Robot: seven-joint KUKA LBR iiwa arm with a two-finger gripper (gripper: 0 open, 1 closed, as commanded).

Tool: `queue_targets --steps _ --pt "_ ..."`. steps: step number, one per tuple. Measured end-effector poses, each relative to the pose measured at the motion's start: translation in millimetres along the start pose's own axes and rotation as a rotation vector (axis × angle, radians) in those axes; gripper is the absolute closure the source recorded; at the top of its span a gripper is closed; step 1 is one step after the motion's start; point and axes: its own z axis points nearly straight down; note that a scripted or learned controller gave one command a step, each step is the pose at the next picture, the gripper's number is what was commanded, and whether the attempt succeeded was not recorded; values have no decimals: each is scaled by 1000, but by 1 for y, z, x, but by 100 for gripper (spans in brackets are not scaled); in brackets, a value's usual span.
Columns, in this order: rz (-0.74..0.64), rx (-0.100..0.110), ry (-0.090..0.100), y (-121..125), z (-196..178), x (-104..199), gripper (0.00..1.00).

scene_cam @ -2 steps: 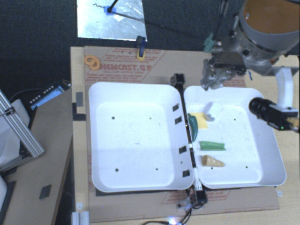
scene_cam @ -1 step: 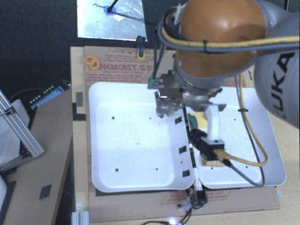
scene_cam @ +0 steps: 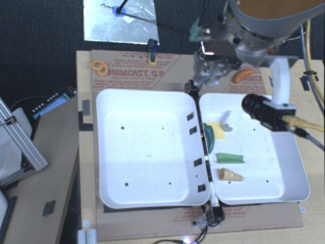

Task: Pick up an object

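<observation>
the pincer (scene_cam: 210,70) hangs over the right bin's (scene_cam: 284,187) far left corner; i cannot tell its state. a yellow block (scene_cam: 217,131), green piece (scene_cam: 230,158) and tan wedge (scene_cam: 230,175) lie along that bin's left edge.

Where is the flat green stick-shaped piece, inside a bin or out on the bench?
Inside. The flat green stick-shaped piece lies on the floor of the right shallow white bin, between a yellow block and a tan wedge.

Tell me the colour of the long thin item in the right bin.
Green: the long thin item shows best in the camera view.
</observation>
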Motion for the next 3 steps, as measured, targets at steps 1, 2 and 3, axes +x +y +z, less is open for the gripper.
queue_targets --steps 1,2,3 --pt "-6 23 -7 9 70 76 100" --pt "-1 13 -3 -1 15 72 100" --pt "17 14 -8 0 7 -58 100"
